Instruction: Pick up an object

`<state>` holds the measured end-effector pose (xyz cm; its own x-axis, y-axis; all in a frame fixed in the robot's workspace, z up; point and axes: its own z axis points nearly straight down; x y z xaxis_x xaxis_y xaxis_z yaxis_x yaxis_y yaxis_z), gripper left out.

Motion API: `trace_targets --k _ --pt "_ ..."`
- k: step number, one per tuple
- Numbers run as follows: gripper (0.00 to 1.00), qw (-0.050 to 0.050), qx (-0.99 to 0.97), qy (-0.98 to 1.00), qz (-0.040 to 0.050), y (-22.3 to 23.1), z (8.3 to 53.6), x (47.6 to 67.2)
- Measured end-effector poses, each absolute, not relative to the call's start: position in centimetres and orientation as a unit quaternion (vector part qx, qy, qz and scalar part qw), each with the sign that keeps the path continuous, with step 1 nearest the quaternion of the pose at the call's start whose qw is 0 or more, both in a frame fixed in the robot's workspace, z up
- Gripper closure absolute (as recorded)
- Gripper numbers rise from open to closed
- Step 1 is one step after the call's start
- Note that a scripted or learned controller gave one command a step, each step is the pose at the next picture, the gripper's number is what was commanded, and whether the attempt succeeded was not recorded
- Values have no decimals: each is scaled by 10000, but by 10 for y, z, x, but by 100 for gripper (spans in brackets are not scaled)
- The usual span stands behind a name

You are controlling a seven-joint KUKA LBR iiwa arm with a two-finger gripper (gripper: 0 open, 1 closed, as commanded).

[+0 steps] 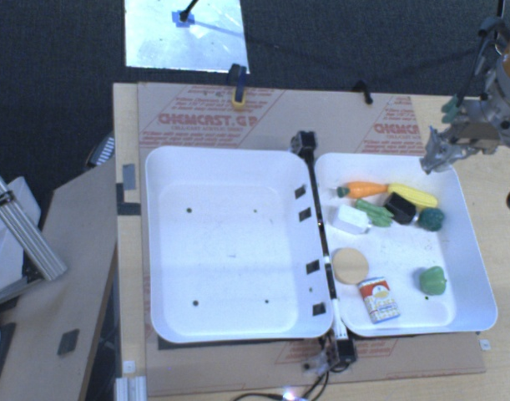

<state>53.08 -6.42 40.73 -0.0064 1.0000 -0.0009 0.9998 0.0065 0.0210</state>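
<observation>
Currently pre-grasp | near: carton (378, 299), green pepper (433, 281), round disc (350, 266) lie apart in right bin (472, 307) | mid: carrot (365, 189) cluster crowded | far: gripper (431, 162) over rim, holding nothing, opening unclear | advice: descend on an isolated piece.

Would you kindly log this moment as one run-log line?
gripper: above right bin's far edge, nothing held | carrot, banana: in bin | pick: not started

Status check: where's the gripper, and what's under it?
Gripper above right bin's far rim, nothing visibly held. Nearest: corn, black block. Path unobstructed.
</observation>
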Motion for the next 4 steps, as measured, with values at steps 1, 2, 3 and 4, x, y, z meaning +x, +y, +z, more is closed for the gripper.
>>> trace_targets --k 1,2,3,4 --pt "100 -30 7044 7098 -14 -15 317 485" --pt "100 70 7047 7094 76 -7 469 500" --pt "100 -28 7063 7079 -24 13 352 486" --pt "100 70 7051 7090 80 6 545 487"
